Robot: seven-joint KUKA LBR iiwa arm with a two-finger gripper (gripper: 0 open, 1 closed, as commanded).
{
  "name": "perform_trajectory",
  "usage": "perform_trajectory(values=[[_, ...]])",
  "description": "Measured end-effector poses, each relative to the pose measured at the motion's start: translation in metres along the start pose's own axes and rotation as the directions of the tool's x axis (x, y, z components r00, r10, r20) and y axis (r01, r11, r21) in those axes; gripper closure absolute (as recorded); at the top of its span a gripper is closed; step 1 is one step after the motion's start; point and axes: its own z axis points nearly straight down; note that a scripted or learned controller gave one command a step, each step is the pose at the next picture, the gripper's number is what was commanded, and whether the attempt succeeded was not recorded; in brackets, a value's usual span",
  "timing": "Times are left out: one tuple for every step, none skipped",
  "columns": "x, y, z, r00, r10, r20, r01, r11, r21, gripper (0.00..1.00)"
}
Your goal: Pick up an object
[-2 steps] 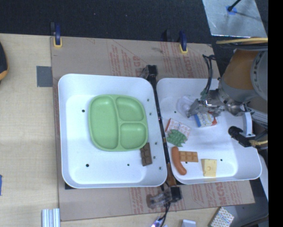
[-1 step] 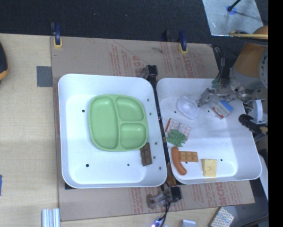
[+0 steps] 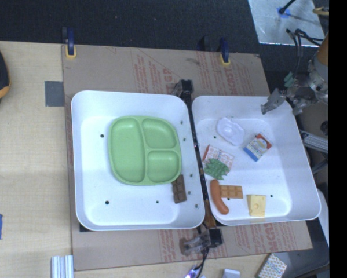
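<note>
Clearly the pick has not begun, judging by how everything lies. Starting at the left, the left bin (image 3: pixel 83 155) holds a green divided plate (image 3: pixel 144 149) lying flat near its middle, and a small brown block (image 3: pixel 179 190) sits just beside the plate's lower right corner, against the bin's right wall. Across the divide, the right bin (image 3: pixel 298 172) holds the loose candidates: a patterned packet (image 3: pixel 218 155) with a green leafy piece (image 3: pixel 216 168) touching its lower edge, a sausage (image 3: pixel 218 196) near the bottom with a brown wafer (image 3: pixel 233 192) just beside it, a yellow cheese wedge (image 3: pixel 256 205), a clear pale lump (image 3: pixel 230 130) near the top, and a small red, white and blue carton (image 3: pixel 257 147) lying tilted to its right. Further right, the gripper (image 3: pixel 276 103) hovers over the bin's upper right rim, nothing held; whether its fingers are parted I cannot tell at this size. So the step in hand is the approach. Next it probably needs to travel inward over one item, the carton being nearest, then descend squarely on it
</note>
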Motion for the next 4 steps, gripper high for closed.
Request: perform_trajectory(values=[[0.017,-0.036,0.09,1.0,-0.002,-0.006,0.002,1.0,0.02,0.0],[0.003,0.016,0.11,1.0,-0.007,-0.003,0.007,1.0,0.008,0.0],[0.051,-0.038,0.109,1.0,-0.006,-0.005,0.006,1.0,0.016,0.0],[0.04,0.01,0.108,1.0,-0.007,-0.002,0.007,1.0,0.005,0.0]])
